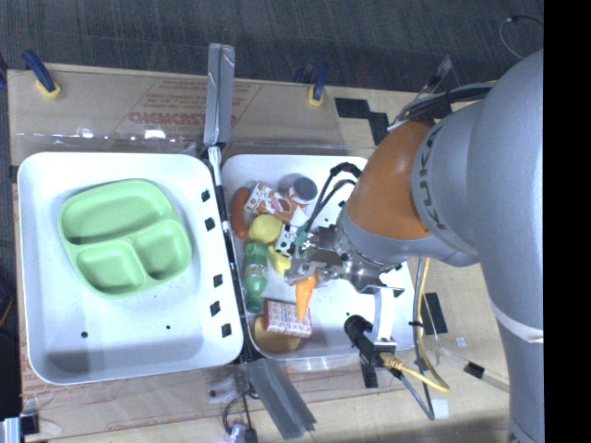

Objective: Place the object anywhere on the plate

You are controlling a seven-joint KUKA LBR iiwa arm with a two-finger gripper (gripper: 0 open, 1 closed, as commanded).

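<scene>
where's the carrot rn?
In the right bin, lower middle of the pile: the carrot points down, just under the tool, with the yellow fruit up-left.

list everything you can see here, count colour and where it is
plate: 1, light green, three compartments, in the left bin
bins: 2, white, side by side on the bench
carrot: 1, orange, right bin, at the gripper
lemon: 1, yellow, right bin, upper part of the pile
bottle: 1, green, right bin, along its left wall
carton: 1, red and white, right bin, near edge
can: 1, grey, right bin, far end
clamps: 2, blue, bench's far edge
arm: 1, grey with orange band, over the right bin
gripper: 1, dark, down among the pile
</scene>
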